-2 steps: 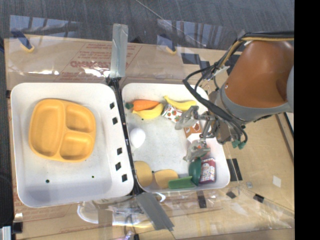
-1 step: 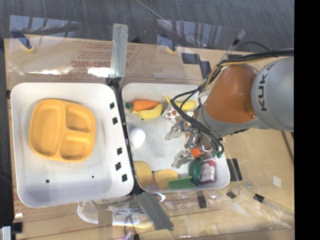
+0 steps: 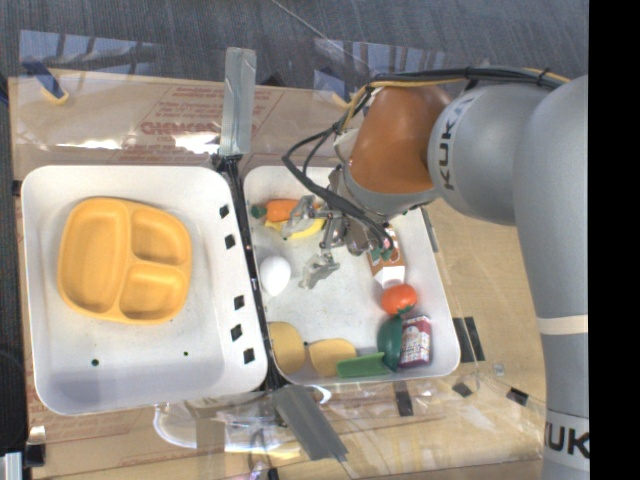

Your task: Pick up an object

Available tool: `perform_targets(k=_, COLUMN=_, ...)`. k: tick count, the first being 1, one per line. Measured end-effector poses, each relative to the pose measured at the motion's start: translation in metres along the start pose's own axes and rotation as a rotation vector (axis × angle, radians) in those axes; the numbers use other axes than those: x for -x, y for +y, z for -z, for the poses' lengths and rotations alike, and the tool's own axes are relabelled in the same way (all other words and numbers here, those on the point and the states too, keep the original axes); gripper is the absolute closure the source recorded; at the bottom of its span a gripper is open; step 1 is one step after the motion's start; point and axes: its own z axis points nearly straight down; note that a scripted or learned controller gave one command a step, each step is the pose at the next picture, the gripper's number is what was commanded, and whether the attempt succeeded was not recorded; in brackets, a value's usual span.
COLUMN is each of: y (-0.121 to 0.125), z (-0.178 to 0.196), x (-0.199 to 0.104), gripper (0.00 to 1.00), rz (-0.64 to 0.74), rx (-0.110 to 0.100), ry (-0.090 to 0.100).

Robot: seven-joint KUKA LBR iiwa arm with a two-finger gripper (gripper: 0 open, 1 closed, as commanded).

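Over the right bin (image 3: 440,318) the arm (image 3: 500,168) reaches in from the right, its orange band directly above the wrist. The gripper (image 3: 322,265) hangs low over the bin's upper middle, near the floor. Its fingers look slightly parted, and nothing can be seen between them; I judge it released, holding no object.

Candidate objects all lie in the right bin. A white egg (image 3: 274,273) sits just left of the gripper, near but apart from it. A carrot (image 3: 282,209) and a yellow piece (image 3: 303,230) lie just above and left of the gripper, close to the wrist. A tomato (image 3: 398,297) lies to the right, with a small bottle (image 3: 388,264) just above it. Along the lower wall sit a tan disc (image 3: 286,344), a tan piece (image 3: 331,353), a green item (image 3: 372,361) and a can (image 3: 416,340).

The left bin (image 3: 40,298) holds a yellow divided tray (image 3: 123,259), well apart from the gripper.

Assessment: the task is not yet done. No object is lifted or gripped. The arm is positioned for a descent or closure; grasp and lift remain. Which object is targeted cannot be told, though the egg and the yellow piece are nearest.
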Motion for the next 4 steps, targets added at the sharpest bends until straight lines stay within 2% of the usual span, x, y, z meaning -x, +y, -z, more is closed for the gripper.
perform_targets(k=1, y=-0.057, z=0.020, x=-0.028, gripper=0.00, rz=-0.164, rx=-0.003, ry=-0.002)
perform_targets(k=2, y=-0.095, z=-0.009, x=-0.073, gripper=0.00, rz=-0.154, rx=-0.002, ry=-0.001)
perform_targets(k=3, y=-0.096, z=-0.015, x=-0.047, gripper=0.00, rz=-0.342, rx=-0.003, ry=-0.005)
perform_targets(k=4, y=-0.090, z=-0.015, x=-0.086, gripper=0.00, rz=-0.427, rx=-0.001, ry=-0.003)
